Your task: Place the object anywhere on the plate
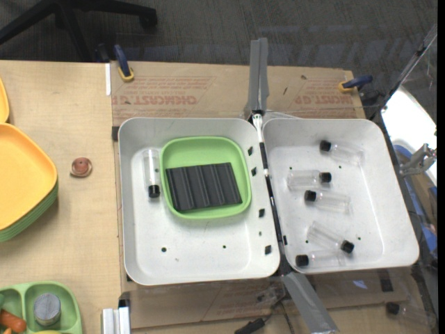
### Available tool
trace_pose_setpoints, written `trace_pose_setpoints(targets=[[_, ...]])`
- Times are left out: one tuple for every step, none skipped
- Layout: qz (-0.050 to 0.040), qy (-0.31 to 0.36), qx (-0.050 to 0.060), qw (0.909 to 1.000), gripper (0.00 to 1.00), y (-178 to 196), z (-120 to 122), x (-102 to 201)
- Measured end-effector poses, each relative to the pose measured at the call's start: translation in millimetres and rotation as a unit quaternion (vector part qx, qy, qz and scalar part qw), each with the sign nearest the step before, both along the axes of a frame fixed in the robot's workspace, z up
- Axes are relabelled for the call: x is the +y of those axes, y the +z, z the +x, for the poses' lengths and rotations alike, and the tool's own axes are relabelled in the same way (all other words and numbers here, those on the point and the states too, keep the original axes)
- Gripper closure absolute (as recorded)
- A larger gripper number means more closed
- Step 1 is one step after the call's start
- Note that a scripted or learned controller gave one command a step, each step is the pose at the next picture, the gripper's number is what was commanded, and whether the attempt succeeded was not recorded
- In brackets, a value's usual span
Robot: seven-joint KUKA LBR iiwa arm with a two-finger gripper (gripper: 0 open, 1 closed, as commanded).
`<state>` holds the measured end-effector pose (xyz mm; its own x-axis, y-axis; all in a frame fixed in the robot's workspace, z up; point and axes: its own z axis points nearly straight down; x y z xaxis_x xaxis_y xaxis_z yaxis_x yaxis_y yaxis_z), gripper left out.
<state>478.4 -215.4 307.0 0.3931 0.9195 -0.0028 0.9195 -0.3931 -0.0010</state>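
A: Start with the overhead camera. What's on the bench?

B: Two white bins side by side. The left bin (139, 249) holds a green plate (206, 145) with a dark ribbed pad (203, 186) lying on it. A clear tube with a black cap (151, 174) lies on the bin floor just beside the plate's left rim, off the plate.

A: And the right bin (389, 207)?

B: Five more capped tubes are scattered there: one near the top (338, 150), two around the middle (306, 179) (328, 200), two near the front (327, 239) (304, 258).

A: The gripper?

B: There is nothing to judge it by in this shot, so I cannot tell whether it is released, clenched or grasping anything.

A: So how far along is the job?

B: Not done, I'd say. No tube rests on the plate. The nearest one sits right by it; picking up a tube and setting it onto the plate is all still ahead.
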Motion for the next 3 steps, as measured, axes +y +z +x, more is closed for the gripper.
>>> trace_pose_setpoints(targets=[[0.0003, -0.048, 0.0, 0.9989, 0.0, -3.9, 0.0, 4.2], [0.0002, -0.066, 0.001, 0.9978, 0.0, -16.1, -0.3, 7.0], [0.0007, -0.076, 0.002, 0.9971, 0.0, -44.5, -1.2, 0.9]])
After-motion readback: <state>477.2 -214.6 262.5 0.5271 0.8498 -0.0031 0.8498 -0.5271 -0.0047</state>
